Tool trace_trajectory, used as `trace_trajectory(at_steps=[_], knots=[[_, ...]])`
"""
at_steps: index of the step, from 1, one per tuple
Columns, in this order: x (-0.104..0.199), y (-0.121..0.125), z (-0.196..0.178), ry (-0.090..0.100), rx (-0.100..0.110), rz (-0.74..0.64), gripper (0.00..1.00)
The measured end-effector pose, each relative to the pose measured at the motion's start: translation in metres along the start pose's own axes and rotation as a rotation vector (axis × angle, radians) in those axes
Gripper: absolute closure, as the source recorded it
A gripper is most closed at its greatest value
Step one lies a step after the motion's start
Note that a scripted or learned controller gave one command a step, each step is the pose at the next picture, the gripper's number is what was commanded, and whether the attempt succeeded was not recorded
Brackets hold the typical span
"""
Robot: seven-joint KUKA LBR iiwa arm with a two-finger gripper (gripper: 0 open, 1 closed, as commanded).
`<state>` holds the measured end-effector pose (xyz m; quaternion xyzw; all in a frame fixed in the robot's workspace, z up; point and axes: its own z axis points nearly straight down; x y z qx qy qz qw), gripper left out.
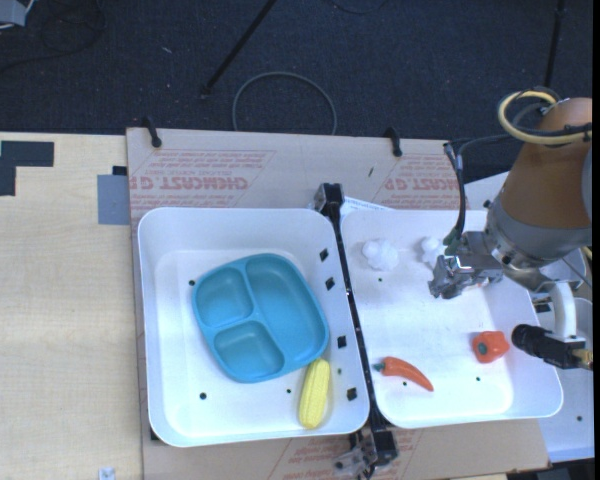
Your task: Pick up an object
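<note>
My gripper [446,286] hangs over the upper middle of the right bin [540,403], its metal fingers pointing down and left. Two small white objects lie near it: one [381,254] to its left and one [429,247] just above and left of the fingertips. An orange carrot [408,372] rests near the bin's front, and a small red-orange piece [490,346] sits to the gripper's lower right. Nothing shows between the fingers.
The left bin [170,268] holds a blue divided plate [259,315] and a yellow corn cob [315,393] at its front right. A black divider [345,298] separates the bins. The arm's grey body [545,193] fills the right side.
</note>
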<state>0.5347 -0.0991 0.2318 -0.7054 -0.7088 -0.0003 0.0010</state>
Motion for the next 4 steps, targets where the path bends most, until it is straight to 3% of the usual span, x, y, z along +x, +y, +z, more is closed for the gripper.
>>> trace_trajectory(at_steps=[4], knots=[[0.197, 0.080, 0.002, -0.001, 0.001, 0.003, 1.00]])
